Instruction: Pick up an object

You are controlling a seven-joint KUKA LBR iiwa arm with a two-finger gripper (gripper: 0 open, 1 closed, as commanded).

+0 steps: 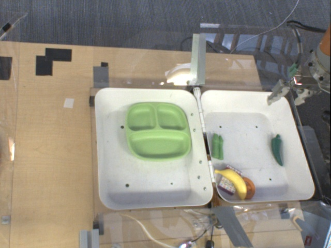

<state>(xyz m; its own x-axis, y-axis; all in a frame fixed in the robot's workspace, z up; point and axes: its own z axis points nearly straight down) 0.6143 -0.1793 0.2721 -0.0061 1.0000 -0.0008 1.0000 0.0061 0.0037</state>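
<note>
The right bin (248, 123) holds several items. A small light green piece (217, 146) lies near its left wall, and a dark green pepper-like piece (277, 150) lies near its right wall. A yellow banana (232, 182) rests in the front left corner against a brown-orange round item (249, 188). My gripper (287, 93) hangs over the bin's far right corner, well away from all of them. Its two fingers stand apart, open, with nothing between them.
The left bin (111, 154) carries a green divided plate (158, 130) at its middle. A grey upright post (198, 58) stands behind the seam between the bins. Cables and frame parts crowd the far right behind the arm.
</note>
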